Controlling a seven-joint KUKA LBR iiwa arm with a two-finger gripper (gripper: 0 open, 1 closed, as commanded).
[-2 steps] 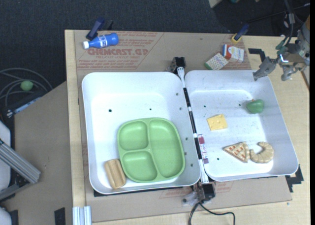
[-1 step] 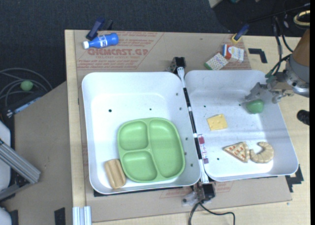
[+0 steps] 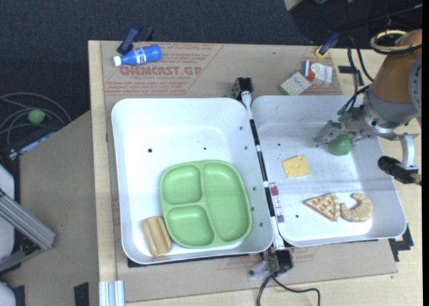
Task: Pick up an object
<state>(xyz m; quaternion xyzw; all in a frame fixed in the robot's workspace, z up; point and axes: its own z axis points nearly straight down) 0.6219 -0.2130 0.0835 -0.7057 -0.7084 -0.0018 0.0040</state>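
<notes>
The gripper (image 3: 340,138) is down in the right bin (image 3: 382,227), upper right of the frame, its fingers spread around a small green ball-like object (image 3: 340,145); whether they have closed on it I cannot tell. This looks like the grasp step: next it needs a firm close and a straight lift. Below lie a yellow cheese slice (image 3: 295,166), a pizza slice (image 3: 322,205) and a croissant (image 3: 356,208), well apart. The green divided plate (image 3: 204,203) sits in the left bin (image 3: 134,124).
</notes>
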